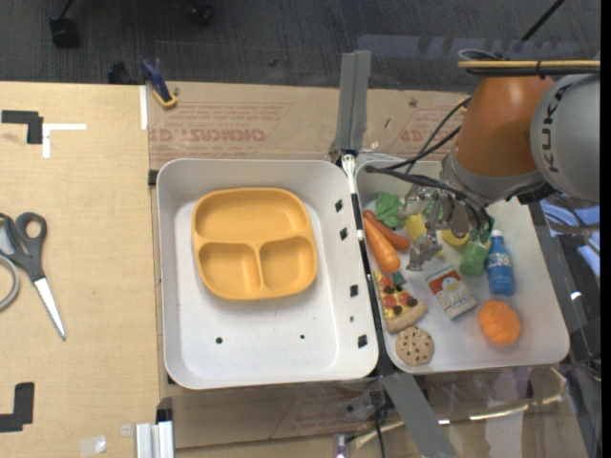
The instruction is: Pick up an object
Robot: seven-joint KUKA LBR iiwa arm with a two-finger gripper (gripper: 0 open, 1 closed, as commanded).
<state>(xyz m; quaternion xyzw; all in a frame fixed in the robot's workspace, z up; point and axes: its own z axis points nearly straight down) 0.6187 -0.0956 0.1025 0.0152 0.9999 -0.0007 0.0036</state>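
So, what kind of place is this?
Probably a robotics lab bench, not a kitchen: a KUKA arm reaches over white bins, the food is toys like a plastic carrot, and scissors lie on the cardboard-covered bench.

Toy carrot (383,242), pizza slice (401,306), cookie (414,347) and orange (498,322) lie in the right bin (540,349).

Scissors (33,265) lie left of the bins.
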